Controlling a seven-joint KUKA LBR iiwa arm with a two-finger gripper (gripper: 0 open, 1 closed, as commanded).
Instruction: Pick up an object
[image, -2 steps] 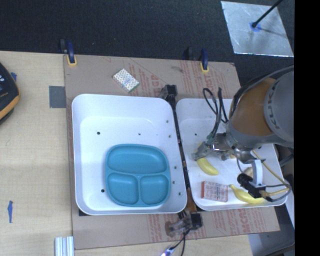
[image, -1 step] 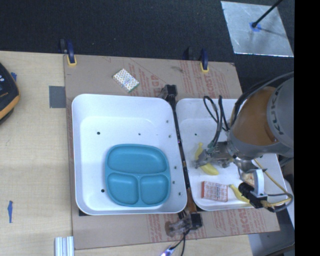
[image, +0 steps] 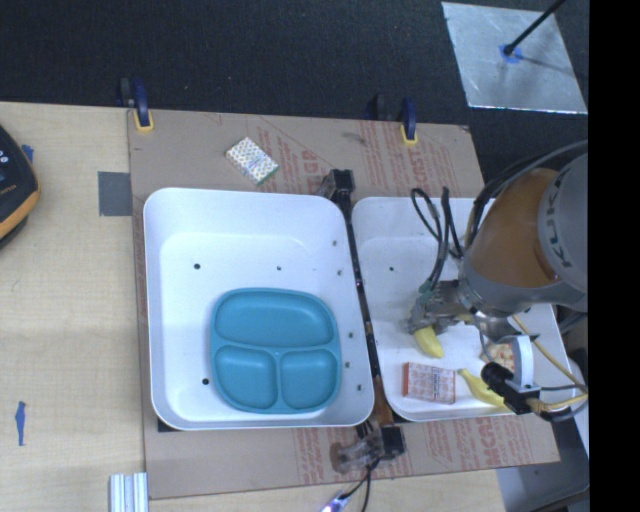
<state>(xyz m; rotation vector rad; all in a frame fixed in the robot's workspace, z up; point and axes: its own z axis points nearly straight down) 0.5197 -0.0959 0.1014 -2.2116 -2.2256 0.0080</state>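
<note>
- My gripper (image: 428, 318) sits low in the right bin (image: 385, 250), at or just above a small yellow object (image: 430, 343) lying near the bin's middle.
- Finger state: I cannot tell whether I am open or closed; the wrist hides the tips.
- Handling judgement: the yellow object looks small, light and smooth, probably a plastic toy; expect slip. I would take it across its narrow width.
- Alternatives in the same bin: a flat red-and-white packet (image: 430, 382), probably light and crinkly, hard to pinch off the floor; a second yellow piece (image: 478, 388) near the front edge.
- The left bin (image: 165, 300) holds a blue divided plate (image: 275, 349), stiff and too wide for me.
- Writing: print on the packet and red lettering on the cardboard underlay (image: 300, 135) are illegible.
</note>
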